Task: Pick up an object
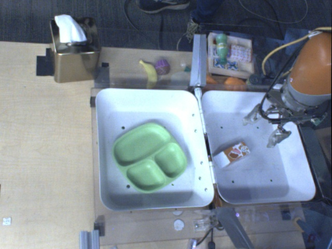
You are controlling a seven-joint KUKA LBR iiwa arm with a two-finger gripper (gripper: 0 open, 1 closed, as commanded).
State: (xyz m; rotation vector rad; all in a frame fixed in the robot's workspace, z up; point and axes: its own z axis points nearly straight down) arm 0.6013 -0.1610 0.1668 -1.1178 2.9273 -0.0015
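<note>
The gripper (264,126) hangs over the right bin (290,185) with its two fingers spread apart and nothing between them. The small carton (233,154), the bin's one loose thing, lies on the floor down and to the left of the fingers, near but clear of them. This looks like the approach step: the next move calls for shifting toward the carton, lining the fingers across its narrow sides, then dropping. The carton sits close to the bin's left wall beside the divider, so room there is tight; toward the bin's middle the floor is open. The left bin (109,139) carries a green tray (150,157).
</note>
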